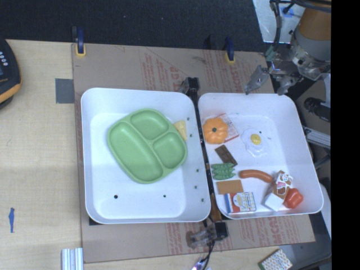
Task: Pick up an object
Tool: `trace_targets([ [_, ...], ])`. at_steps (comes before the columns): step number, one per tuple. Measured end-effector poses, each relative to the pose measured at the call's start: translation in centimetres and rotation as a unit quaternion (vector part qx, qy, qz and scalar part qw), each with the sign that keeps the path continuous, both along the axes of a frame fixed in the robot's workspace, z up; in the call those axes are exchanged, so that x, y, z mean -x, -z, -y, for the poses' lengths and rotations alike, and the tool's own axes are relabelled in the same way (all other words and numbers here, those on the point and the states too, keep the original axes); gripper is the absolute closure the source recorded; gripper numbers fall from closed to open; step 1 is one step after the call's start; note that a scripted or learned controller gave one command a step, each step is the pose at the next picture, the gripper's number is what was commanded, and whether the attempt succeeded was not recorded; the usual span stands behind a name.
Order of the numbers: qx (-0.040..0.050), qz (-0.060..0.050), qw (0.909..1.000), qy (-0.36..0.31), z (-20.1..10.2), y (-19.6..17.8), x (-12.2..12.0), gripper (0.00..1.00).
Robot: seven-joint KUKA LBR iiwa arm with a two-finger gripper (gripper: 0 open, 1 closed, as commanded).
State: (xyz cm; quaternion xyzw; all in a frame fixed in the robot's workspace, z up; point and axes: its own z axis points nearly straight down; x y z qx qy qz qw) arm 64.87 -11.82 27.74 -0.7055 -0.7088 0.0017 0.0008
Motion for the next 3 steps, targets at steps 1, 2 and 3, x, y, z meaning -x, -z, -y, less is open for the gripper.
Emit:
trace_targets([
  [1,-0.0018,-0.006,1.0,0.0,-2.8,19.3,9.9,0.0],
  [2,0.0002,-0.001,1.0,0.0,-2.5,17.5,9.4,1.0],
  [3,-0.0004,0.002,1.0,0.0,-10.9,8.3,4.1,1.0],
])
